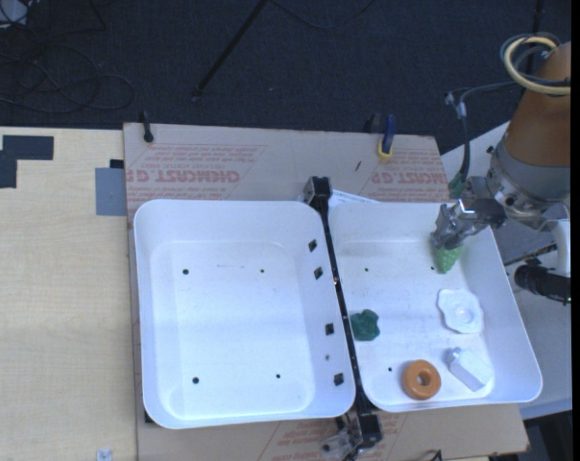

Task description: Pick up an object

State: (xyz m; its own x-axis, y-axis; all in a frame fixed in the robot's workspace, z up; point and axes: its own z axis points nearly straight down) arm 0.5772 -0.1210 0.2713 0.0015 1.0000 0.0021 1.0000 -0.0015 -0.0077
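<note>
Red lettering, printed upside down in this view, runs across the brown cardboard sheet [271,166] beneath the two shallow white plastic bins; it is too blurred to read with certainty. More red print shows on the cardboard at the bottom edge of the frame. The left bin [156,257] and the right bin [520,353] sit side by side on the pale wooden desk [50,305].

At the upper right of the frame the grey arm with its orange band [544,94] reaches down over the right bin's far right corner. Its hand [451,233] is closed on a small light-green crumpled object [447,255], which hangs between the fingers just above the bin floor.

Lower in the right bin lie a dark green crumpled lump [366,325] near the divider, a white flat lobed piece [460,311], an orange ring [422,379] and a grey block [465,369] just beside the ring.
</note>
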